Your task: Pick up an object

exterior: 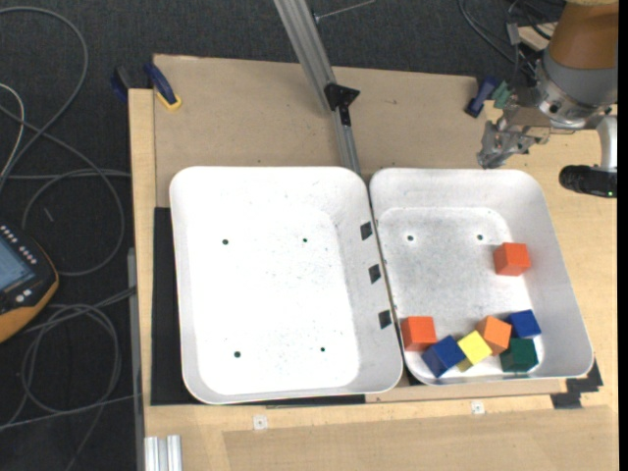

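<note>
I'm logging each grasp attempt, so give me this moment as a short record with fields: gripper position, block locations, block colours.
gripper position: gripper above the far edge of the right bin, away from the blocks
lone block: orange block by itself toward the right wall
cluster: near edge of right bin, orange cube, dark blue block, yellow block, orange, blue, green block
left bin: white

No text, label, brand, number or sign can be read anywhere on the bench, the bins or the blocks.
</note>
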`<state>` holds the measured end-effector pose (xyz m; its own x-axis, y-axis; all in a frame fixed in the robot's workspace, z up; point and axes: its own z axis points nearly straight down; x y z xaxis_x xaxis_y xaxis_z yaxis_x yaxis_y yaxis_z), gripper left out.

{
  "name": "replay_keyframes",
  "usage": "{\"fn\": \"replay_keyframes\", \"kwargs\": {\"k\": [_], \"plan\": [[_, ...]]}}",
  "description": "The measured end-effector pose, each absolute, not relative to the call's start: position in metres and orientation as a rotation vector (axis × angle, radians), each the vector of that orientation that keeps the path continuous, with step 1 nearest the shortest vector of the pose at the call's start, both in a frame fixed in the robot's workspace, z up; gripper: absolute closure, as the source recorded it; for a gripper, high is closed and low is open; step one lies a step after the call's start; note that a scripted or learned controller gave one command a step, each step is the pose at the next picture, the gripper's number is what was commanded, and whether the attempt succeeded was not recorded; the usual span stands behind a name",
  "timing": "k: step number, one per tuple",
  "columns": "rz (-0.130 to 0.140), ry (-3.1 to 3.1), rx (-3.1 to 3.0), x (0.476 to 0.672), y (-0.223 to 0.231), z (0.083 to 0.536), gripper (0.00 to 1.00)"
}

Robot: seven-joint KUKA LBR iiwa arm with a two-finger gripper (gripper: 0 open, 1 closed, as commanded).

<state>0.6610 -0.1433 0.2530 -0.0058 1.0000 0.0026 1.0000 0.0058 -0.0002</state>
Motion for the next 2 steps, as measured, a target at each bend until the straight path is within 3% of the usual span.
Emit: {"fn": "replay_keyframes", "kwargs": {"k": [2], "plan": [[0.000, -2.226, -2.211, 0.647, -0.035, 0.249, 1.00]]}}
